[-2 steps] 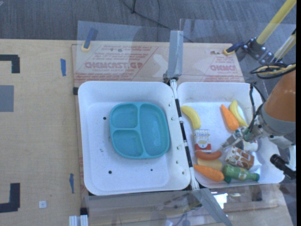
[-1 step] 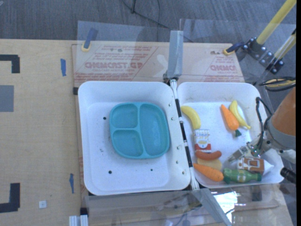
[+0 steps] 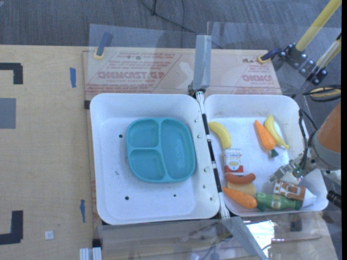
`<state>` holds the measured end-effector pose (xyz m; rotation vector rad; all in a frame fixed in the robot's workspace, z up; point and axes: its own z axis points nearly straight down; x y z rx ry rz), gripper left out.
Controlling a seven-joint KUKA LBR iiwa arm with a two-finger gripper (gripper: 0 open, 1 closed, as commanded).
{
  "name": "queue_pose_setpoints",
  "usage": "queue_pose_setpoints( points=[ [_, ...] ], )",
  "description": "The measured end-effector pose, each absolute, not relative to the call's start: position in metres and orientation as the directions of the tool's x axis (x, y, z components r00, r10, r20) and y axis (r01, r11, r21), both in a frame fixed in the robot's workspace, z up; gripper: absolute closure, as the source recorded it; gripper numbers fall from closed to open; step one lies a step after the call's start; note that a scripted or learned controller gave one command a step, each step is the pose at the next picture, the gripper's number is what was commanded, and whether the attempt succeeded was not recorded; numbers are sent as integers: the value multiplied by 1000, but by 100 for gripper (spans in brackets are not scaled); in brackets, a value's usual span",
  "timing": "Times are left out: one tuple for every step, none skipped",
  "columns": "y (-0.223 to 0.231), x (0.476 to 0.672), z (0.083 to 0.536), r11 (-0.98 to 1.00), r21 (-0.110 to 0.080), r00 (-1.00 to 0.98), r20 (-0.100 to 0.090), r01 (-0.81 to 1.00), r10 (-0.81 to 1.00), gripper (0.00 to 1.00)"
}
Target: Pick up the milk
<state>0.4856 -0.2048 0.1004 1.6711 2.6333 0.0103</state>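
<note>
The milk is a small white carton with red print. It lies in the right bin, near the left wall, just below a yellow banana and above a red sausage. My gripper hangs low over the bin's right side, roughly a hand's width to the right of the milk and just above a brown carton. The grey arm with its orange band comes in from the right edge. Nothing is visibly held.
The right bin also holds an orange carrot, a yellow corn-like piece, a second carrot, a cheese piece and a green bottle. A teal divided plate sits in the left bin.
</note>
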Motion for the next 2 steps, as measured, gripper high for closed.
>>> queue_pose_setpoints(
  points=[
    [-150, 518, 203, 329, 2, -329, -2, 944, 944, 100],
    [-151, 519, 213, 329, 6, -329, -4, 944, 944, 100]
  ],
)
